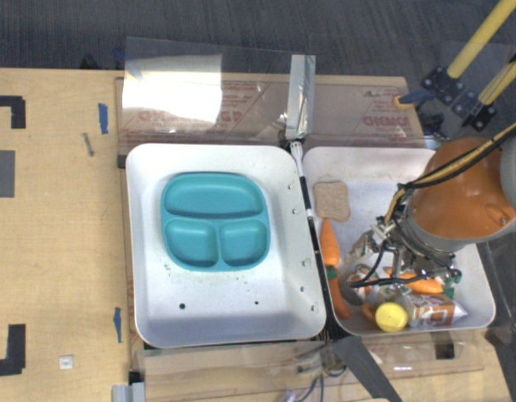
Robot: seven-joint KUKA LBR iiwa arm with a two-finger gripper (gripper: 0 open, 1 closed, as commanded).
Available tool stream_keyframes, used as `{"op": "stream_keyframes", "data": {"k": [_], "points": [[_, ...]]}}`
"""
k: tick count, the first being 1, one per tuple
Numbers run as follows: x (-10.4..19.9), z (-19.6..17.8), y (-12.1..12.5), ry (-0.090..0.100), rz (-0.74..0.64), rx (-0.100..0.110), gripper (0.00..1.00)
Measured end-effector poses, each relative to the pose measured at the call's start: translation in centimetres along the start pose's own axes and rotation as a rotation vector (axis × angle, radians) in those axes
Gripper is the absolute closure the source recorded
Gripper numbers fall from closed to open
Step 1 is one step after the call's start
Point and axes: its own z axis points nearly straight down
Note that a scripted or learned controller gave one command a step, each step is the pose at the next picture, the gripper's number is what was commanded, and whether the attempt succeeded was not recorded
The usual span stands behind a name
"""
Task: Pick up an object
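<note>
Nearest, at five o'clock, a yellow lemon (391,316) and orange packet (432,311) crowd the right bin (371,172); the gripper (390,268) hangs above them, probably lining up a pick. At nine o'clock, a teal tray (214,219).

Two white bins here, the left bin (149,224) looking like smooth moulded plastic with a soft sheen and a few dark specks on its floor. Sitting in it, a teal divided tray (214,220) — matt plastic, softly rounded. The bench (49,249) reads as pale wood, flat and dull, with a faint grain. Behind the bins, clear sheeting (241,99) — glossy, catching a bright white glare. Over in the right bin (480,308), a tan square piece (332,199) looks rough and porous, the yellow ball (391,316) smooth and shiny, and the orange carrot-like piece (328,243) smooth plastic. The arm's orange band (463,195) gleams, glossy.
</note>
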Motion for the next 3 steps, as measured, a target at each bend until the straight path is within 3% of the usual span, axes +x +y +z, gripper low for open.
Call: {"op": "stream_keyframes", "data": {"k": [1,2,3], "points": [[-11.7,-5.3,-10.4,0.002,-0.057,-0.001,0.0],[-5.2,0.3,-8.0,0.004,-0.032,-0.003,0.0],[-12.7,0.4,-5.1,0.003,0.04,-0.005,0.0]]}}
